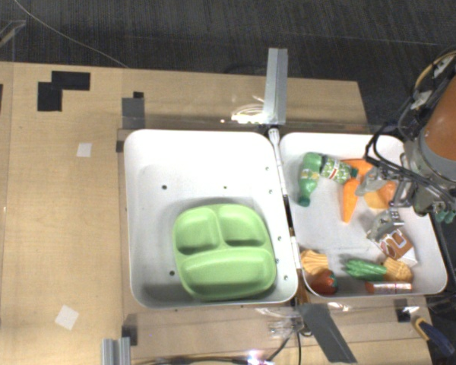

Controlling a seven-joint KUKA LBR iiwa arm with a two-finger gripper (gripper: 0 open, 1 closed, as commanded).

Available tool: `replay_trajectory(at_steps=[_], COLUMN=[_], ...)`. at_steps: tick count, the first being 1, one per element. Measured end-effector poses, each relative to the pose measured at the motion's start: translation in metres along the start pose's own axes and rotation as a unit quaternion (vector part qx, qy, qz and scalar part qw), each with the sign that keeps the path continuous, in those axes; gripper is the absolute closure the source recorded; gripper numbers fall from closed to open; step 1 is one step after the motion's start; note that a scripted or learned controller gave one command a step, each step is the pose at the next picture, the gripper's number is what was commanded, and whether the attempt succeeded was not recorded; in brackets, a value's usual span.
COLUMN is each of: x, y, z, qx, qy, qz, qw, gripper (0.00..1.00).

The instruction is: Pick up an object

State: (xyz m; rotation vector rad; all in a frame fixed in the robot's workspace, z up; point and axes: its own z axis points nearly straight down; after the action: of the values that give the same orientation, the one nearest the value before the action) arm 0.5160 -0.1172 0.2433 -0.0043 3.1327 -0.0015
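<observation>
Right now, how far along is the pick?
Nothing looks picked yet. The end effector sits low in the right bin, among the carrot, green bottle and other toy food. Whether it grips anything is unclear. Grasping and lifting remain. The green tray lies in the left bin.

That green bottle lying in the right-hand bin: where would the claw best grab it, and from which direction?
Probably across its middle, coming straight down. The green bottle lies on its side near the right bin's left wall, its narrow end towards the bottom of the picture. The fingers should close across the width. The carrot sits close on its right, so space is tight.
</observation>
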Motion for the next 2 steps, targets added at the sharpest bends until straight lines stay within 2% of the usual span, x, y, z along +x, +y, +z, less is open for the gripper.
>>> replay_trajectory(at_steps=[1, 2], x=[-0.058, -0.083], y=[0.001, -0.011], z=[0.134, 0.154], qx=[-0.002, 0.0], qy=[0.006, -0.003], qz=[-0.059, -0.041], qw=[0.9983, 0.9991], gripper=[0.0, 0.0])
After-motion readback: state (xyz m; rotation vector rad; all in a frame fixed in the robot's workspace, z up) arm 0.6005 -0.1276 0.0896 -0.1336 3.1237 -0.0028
